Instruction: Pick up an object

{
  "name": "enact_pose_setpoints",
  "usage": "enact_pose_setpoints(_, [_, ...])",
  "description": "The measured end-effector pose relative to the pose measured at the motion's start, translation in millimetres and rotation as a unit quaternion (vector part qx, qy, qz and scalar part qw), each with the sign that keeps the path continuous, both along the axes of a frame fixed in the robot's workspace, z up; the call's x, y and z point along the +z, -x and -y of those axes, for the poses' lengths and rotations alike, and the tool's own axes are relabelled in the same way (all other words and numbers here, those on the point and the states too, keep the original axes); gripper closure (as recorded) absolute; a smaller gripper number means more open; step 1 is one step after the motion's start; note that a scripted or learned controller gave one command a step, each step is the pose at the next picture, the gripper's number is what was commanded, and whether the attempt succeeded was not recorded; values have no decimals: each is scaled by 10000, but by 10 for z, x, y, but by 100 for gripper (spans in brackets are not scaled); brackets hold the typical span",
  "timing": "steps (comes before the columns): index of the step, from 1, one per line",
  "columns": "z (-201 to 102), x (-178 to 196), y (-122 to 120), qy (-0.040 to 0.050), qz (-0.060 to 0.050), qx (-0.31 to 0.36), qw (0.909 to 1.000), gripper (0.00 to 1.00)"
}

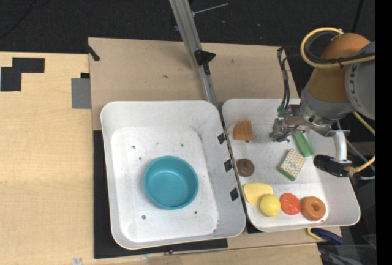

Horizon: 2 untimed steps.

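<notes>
A pale wooden bench (pixel 43 153) carries two shallow white bins side by side, with dark floor beyond its far edge. The left bin (pixel 122 129) has wide bare floor around a teal bowl (pixel 171 181) sitting toward its near side. The right bin (pixel 257 114) is more crowded: its far left part is bare, while the near edge is lined with small items. The arm (pixel 337 83) enters from the right, its orange band above the wrist, bent down over the far right part of this bin and hiding the rim there. The gripper (pixel 282 132) hangs low just beside a green block (pixel 302 143); whether it is apart or closed cannot be told. Below lie a patterned box (pixel 292 164), an orange-brown block (pixel 243 130), a brown round piece (pixel 245 166), a yellow piece (pixel 256 191), a lemon (pixel 269 205), a tomato (pixel 290 204) and a doughnut (pixel 313 208).
</notes>
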<state>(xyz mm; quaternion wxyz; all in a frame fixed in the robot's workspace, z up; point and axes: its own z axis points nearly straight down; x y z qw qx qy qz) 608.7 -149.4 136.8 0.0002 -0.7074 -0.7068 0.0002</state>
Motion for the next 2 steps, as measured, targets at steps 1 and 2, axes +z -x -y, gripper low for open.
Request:
enact_pose_setpoints(1, [-7,420,12,3,17,2,10000,100])
enact_pose_setpoints(2, [43,1040,11,6,29,2,10000,100])
